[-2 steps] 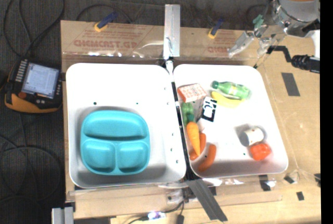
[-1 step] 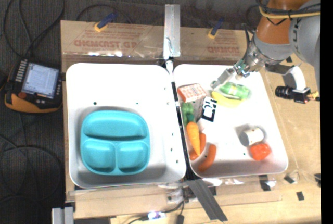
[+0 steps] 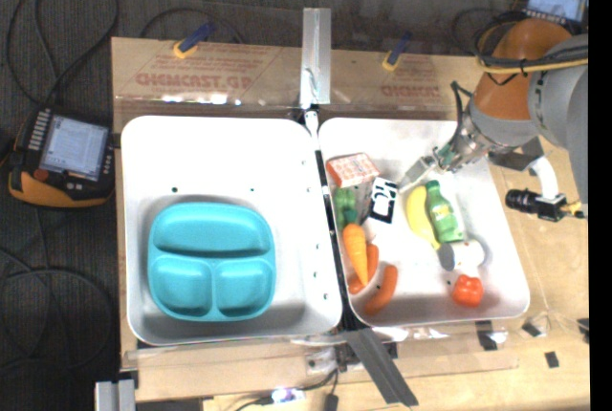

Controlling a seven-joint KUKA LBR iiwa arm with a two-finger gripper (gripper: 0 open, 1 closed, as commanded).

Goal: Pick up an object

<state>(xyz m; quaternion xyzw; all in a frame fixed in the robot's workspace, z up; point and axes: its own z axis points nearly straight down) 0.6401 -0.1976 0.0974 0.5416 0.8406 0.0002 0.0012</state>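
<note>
In the right bin, toys lie clustered while the gripper hangs over its upper edge.

From left: a blue tray fills the left bin; then 1 carrot, a carton, a banana, a green bottle. Whether the fingers are parted I cannot tell; nothing is visibly held. Best drop squarely over the bottle, just below-left of the gripper, spanning its narrow width.

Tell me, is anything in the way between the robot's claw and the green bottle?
Nothing visible is. The gripper hovers at the upper part of the right bin, and the green bottle lies just below it in the picture, on top of the banana, with bare bin floor between them.
</note>
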